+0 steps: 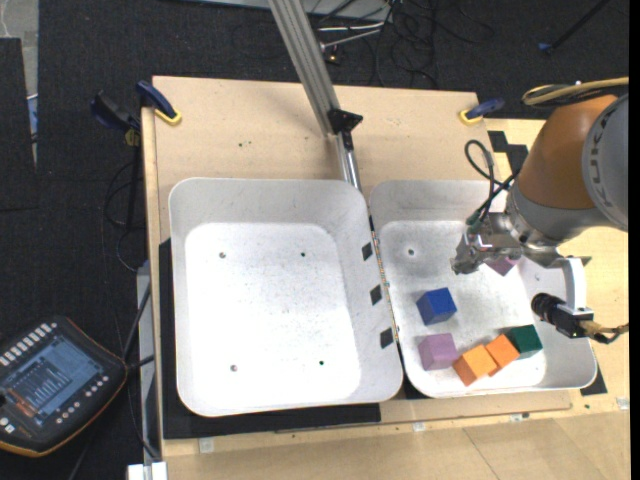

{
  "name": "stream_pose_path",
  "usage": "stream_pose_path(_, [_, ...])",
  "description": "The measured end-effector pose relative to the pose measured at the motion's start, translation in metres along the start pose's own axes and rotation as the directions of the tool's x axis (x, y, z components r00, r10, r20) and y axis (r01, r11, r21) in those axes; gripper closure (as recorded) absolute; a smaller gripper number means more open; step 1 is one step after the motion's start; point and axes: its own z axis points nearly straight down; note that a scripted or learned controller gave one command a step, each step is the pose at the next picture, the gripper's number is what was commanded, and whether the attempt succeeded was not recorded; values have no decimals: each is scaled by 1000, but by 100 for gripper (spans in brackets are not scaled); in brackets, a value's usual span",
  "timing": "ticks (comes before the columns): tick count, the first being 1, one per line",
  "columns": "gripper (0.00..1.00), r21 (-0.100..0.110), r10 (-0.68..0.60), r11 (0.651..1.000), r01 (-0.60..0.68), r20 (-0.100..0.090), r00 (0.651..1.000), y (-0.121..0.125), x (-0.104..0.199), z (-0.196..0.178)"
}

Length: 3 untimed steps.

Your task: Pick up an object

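Observation:
My gripper hangs over the upper right part of the right bin, below the arm's orange band. A small purple piece shows right beside the gripper; whether it is held is unclear. A blue cube lies in the bin just below and left of the gripper. Along the bin's front sit a light purple cube, an orange block and a green block, the last two touching.
The left bin lies beside the right one. A metal pole slants down to the bins' shared rim. Clamps sit at the bench's back corners. A teach pendant lies off the bench at lower left.

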Motion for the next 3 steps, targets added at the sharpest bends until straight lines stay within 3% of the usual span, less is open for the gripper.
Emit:
stream_pose_path(2, [100,-2,-5,1000,5,0,1000,8,-6,-99])
stream_pose_path(3, [100,5,-10,1000,10,-3,1000,10,48,-85])
